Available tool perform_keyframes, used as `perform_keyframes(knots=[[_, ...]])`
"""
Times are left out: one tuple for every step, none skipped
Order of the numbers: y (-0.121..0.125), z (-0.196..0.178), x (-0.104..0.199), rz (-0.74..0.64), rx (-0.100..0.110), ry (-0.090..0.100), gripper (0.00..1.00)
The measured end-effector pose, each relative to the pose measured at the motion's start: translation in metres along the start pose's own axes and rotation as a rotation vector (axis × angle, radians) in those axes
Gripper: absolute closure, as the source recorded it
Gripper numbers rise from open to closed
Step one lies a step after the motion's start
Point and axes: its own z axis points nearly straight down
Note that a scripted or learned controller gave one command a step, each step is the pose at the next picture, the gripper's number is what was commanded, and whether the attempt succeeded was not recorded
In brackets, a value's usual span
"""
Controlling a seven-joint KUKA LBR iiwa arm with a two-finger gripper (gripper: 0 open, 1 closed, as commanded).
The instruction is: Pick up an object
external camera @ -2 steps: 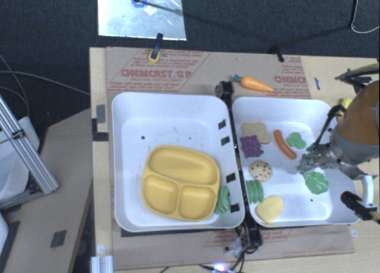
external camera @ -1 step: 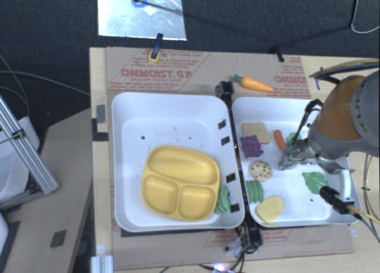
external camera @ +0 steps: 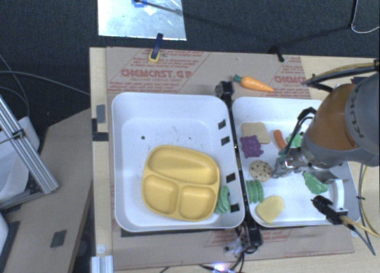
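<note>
Over the right bin (external camera: 279, 107), my claw (external camera: 280, 167) hangs beside the cookie (external camera: 259, 170); whether it's apart or together, I cannot tell. My arm (external camera: 338, 126) hides things beneath.

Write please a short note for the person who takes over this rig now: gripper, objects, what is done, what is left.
Gripper: low in the right bin, beside the cookie; nothing visibly between its fingers.
Right bin also holds the toast, purple grapes, yellow chip.
Left bin: yellow tray.
Carrot lies outside on the bench.
Done: nothing lifted.
Left: grasp and lift one object.
</note>
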Motion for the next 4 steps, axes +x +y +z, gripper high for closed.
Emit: perform_keyframes(knots=[[-0.036,0.0,0.021,0.004,-0.001,0.0,1.0],[-0.015,0.0,0.038,-0.001,-0.004,-0.002,1.0],[0.082,-0.108,0.078,-0.007,-0.021,-0.002,1.0],[0.076,-0.101,0.075,0.001,-0.004,-0.002,0.0]])
